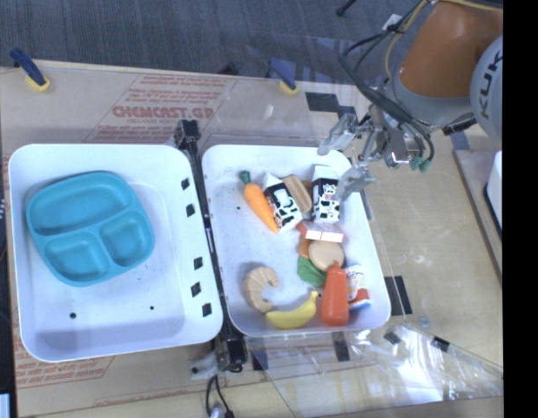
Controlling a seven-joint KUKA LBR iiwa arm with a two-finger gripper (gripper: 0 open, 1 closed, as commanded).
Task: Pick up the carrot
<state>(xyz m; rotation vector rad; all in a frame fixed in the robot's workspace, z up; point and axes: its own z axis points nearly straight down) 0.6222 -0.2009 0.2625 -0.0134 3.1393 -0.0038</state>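
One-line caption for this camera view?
Claw at the right bin's far corner, carrot lying untouched among toy food.

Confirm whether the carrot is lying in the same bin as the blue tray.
No: the carrot lies in the right bin beside a cow-print carton, while the blue tray sits in the left bin.
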